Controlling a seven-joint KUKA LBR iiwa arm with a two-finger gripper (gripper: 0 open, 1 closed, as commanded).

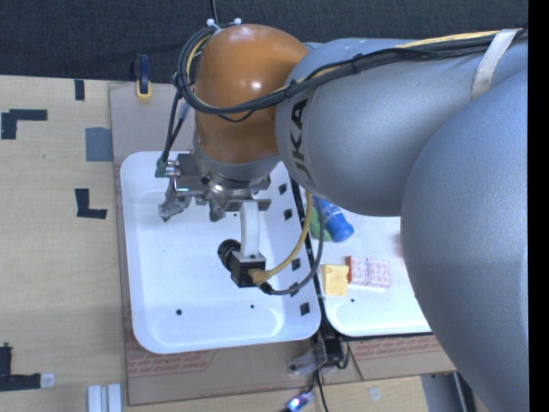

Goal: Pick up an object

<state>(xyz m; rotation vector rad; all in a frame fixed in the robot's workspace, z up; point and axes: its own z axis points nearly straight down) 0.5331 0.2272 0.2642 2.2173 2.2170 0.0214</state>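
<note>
We look down on a pale wooden table (51, 256) that carries two shallow white bins side by side. Nearest to us in the right bin (377, 320) lie a yellow block (334, 280) and, just beside it on the right, a white packet with a red pattern (370, 271). A little farther in the same bin sits a blue cylinder (336, 223), its long axis running from far-left to near-right, with a green thing (314, 223) touching its left side.

The fingers (172, 202) hang over the far half of the left bin (171, 316). As far as we can judge they stand parted, with bare white bin floor between them and nothing held. Every candidate therefore lies to their right, across the two meeting rims, and the blue cylinder is closest.

Farther back, the orange band (240, 75) sits directly above the fingers, so the wrist points straight down. The grey arm (412, 118) sweeps in from the right, over the right bin.
</note>
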